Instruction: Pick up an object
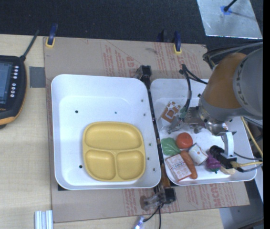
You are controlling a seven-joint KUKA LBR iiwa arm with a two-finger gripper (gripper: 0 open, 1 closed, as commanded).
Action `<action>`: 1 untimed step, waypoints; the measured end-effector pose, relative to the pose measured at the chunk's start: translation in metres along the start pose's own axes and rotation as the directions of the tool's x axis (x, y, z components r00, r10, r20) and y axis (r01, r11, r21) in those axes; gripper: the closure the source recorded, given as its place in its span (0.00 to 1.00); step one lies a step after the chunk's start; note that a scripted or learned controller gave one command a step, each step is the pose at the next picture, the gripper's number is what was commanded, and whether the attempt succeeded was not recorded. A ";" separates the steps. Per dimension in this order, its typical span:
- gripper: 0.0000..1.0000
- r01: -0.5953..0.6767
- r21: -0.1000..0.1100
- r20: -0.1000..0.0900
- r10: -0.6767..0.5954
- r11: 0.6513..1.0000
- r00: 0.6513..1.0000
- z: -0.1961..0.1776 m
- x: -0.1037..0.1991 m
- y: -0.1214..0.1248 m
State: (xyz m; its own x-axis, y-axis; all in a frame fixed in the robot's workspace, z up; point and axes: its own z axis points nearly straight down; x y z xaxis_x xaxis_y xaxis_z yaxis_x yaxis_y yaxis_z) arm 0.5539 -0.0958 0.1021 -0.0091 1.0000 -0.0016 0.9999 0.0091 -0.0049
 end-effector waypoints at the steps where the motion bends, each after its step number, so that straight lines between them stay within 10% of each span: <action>1: 0.00 -0.004 0.000 -0.002 0.004 1.000 1.000 0.011 -0.019 -0.041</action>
State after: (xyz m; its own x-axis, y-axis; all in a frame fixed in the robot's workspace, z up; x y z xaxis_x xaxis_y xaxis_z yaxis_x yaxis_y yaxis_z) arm 0.5134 -0.1151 0.0911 -0.0050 1.0000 -0.0001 1.0000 0.0050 -0.0049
